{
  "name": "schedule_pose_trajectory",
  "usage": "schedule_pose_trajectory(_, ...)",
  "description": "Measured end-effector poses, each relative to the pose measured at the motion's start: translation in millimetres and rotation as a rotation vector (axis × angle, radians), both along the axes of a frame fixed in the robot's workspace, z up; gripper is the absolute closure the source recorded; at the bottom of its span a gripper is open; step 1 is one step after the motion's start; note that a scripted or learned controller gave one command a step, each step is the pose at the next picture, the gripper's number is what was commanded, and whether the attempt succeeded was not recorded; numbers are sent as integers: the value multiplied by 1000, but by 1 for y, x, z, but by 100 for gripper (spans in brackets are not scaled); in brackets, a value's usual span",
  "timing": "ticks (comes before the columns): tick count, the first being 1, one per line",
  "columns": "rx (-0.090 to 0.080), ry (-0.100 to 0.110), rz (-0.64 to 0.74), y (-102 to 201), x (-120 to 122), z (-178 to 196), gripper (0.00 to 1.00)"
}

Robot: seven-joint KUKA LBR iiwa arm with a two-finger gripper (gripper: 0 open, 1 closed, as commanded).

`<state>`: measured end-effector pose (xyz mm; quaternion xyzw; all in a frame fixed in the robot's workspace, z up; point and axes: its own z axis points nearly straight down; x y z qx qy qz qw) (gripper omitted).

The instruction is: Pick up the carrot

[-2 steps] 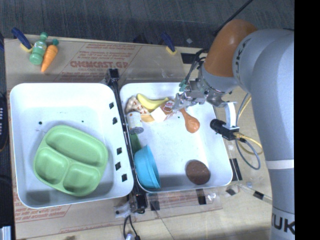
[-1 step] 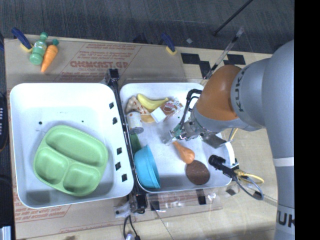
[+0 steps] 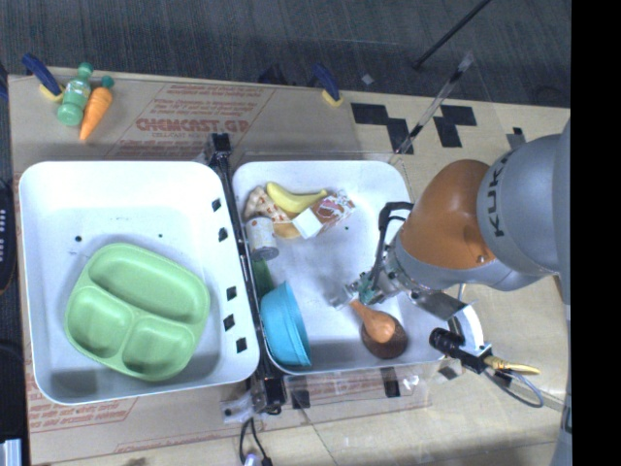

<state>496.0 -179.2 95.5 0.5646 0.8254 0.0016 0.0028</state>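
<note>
— Starting from the left, what do you see on the bench?

— At the far left, outside both bins, the carrot (image 3: 95, 113) lies on the cardboard near the top corner, just beside a small green bottle (image 3: 74, 95). Below it, the left bin (image 3: 58, 192) bears a green divided plate (image 3: 138, 309).

— And in the right bin (image 3: 374, 175)?

— A banana (image 3: 294, 199) and some small packets lie near its top wall, and a blue bowl (image 3: 284, 326) rests on its edge against the left wall. Further right a brown drumstick-shaped toy (image 3: 378, 326) lies near the bottom wall, and the gripper (image 3: 367, 289) hangs just above it, under the orange band of the arm.

— Are its fingers spread or pressed together?

— You cannot tell from this view; the wrist hides them, and nothing is visible between them.

— So how far along is the task?

— I judge it is not begun. The carrot is untouched and well apart from the gripper, two bins away. You should expect the arm must leave the right bin and cross to the far left corner.
</note>
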Motion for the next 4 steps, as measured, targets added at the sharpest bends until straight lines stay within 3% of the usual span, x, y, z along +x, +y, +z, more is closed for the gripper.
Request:
schedule_pose_trajectory(1,0,1,9,0,1,10,100)
schedule_pose_trajectory(2,0,7,-75,53,25,93,100)
schedule_pose_trajectory(3,2,17,-317,72,-9,34,100)
schedule_pose_trajectory(4,-3,8,179,37,-19,87,100)
